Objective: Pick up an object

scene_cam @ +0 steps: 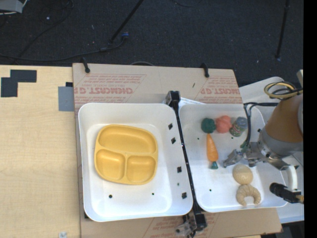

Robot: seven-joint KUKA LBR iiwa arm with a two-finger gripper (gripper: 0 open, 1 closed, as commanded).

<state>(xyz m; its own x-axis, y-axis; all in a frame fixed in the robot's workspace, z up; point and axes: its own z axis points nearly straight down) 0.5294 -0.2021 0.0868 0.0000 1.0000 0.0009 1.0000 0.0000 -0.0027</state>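
Down low in the right bin (257,202), the claw (237,157) sits with its fingers spread apart and nothing between them, just above the pale round bun (242,174) and right of the toy carrot (212,150). That placement reads as a descent toward one of those two, likely the bun. Sharing the bin are a croissant (248,195), a green ball (208,125), a pinkish fruit (224,123) and a small grey jar (238,127), clustered near the far wall. The left bin (94,192) holds a yellow divided plate (126,154), its compartments bare. Both bins rest on the tabletop (34,162).
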